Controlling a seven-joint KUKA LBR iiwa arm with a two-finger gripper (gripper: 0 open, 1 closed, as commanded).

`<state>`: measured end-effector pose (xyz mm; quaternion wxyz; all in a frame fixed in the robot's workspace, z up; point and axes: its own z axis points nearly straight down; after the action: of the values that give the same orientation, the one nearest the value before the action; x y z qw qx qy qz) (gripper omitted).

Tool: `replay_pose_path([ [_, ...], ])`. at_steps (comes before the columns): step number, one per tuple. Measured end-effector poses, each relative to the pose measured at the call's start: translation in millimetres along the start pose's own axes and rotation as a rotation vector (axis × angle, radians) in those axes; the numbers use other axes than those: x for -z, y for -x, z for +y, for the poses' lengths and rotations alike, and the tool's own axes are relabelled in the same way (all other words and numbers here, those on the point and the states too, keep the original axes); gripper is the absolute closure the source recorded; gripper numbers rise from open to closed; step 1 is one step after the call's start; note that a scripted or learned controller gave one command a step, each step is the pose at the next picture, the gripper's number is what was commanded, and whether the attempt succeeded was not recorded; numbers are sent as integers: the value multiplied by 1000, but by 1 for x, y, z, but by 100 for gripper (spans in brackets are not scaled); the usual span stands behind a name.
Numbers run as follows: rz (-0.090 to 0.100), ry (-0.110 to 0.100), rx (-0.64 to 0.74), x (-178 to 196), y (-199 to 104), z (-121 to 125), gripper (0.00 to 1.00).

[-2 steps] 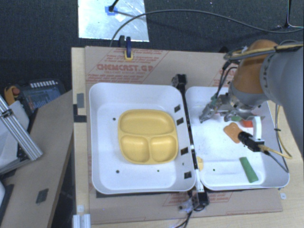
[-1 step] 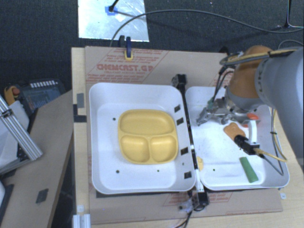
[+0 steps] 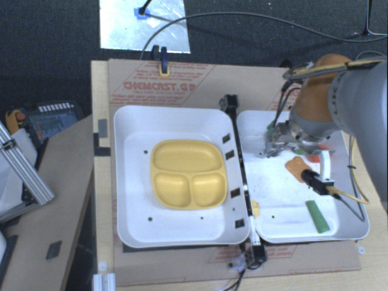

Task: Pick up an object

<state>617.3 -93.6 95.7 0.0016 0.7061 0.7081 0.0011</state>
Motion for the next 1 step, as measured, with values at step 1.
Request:
replay_pose_path([
  [1,0,4,2,57,3,12,100],
])
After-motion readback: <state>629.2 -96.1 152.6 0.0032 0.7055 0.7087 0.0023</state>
